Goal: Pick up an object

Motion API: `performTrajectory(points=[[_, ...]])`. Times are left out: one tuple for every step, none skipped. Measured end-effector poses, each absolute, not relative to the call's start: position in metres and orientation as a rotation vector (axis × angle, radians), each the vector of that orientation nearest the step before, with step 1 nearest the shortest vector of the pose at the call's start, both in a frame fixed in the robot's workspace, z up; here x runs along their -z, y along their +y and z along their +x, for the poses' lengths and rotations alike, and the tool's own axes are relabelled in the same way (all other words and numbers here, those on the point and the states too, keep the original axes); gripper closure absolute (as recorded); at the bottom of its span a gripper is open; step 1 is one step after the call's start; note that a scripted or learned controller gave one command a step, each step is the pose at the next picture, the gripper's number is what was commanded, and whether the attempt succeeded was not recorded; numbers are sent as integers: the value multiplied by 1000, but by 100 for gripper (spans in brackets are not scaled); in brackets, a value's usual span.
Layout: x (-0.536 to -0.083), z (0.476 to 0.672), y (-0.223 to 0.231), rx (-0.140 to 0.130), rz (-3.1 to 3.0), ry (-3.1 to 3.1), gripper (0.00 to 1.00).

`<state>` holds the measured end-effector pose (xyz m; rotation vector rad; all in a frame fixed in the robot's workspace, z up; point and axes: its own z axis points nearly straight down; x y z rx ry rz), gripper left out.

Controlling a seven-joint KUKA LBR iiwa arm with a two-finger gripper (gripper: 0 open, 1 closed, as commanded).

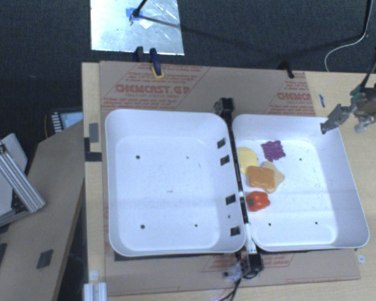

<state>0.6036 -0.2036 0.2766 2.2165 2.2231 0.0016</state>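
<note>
Gripper: we see the gripper (348, 119) above the right bin's (338, 187) far right corner, fingers spread, pinching nothing.
Objects: we find a purple piece (273, 149), yellow piece (247, 157), orange block (261, 177) and red piece (257, 200) along that bin's left edge.
Left bin (169, 184): white.

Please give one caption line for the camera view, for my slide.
Pincer hovers open above the right shallow white bin's far corner; small purple, yellow, orange and red items cluster by its left wall.

Left bin (169, 174): floor bare, open access throughout. Right bin (313, 187): right and lower floor open. Obstacles bunched against its left wall, mid-frame: purple piece (273, 149), yellow piece (247, 158), orange block (261, 177), red piece (257, 200). Divider clips (229, 162) along centre seam.
</note>
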Motion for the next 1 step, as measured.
performTrajectory(points=[[-288,605,-204,-5,2209,2225,100]])
